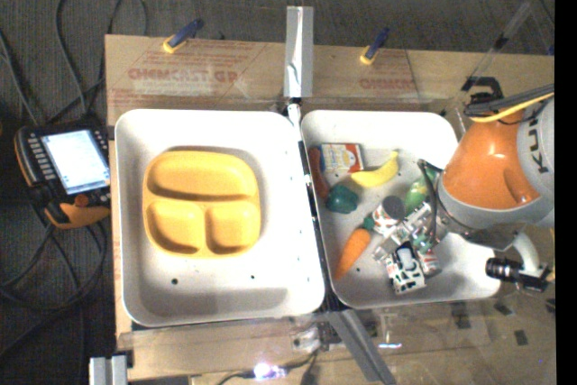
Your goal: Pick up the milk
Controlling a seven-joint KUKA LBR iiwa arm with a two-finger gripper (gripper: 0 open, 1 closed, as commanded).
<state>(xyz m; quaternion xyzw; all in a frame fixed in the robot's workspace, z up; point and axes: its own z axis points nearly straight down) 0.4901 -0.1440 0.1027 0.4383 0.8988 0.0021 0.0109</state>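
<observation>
Two shallow white plastic bins sit side by side on the bench. The one well left of the banana holds a single yellow moulded tray with three rounded compartments. The bin around the banana holds five loose items. One is the milk, a small boxy printed carton lying just left of the curved yellow banana, close to touching its tip. The others are the banana itself, one smooth teal rounded piece below the banana, one tapered orange carrot further below, and one glossy green piece to the banana's right, partly covered by the arm. The gripper hangs low, below and right of the banana and apart from the milk. Its white-and-black hardware is a clutter at this angle, so whether it is open or closed cannot be told. The orange-banded arm is cut off right of the banana.
</observation>
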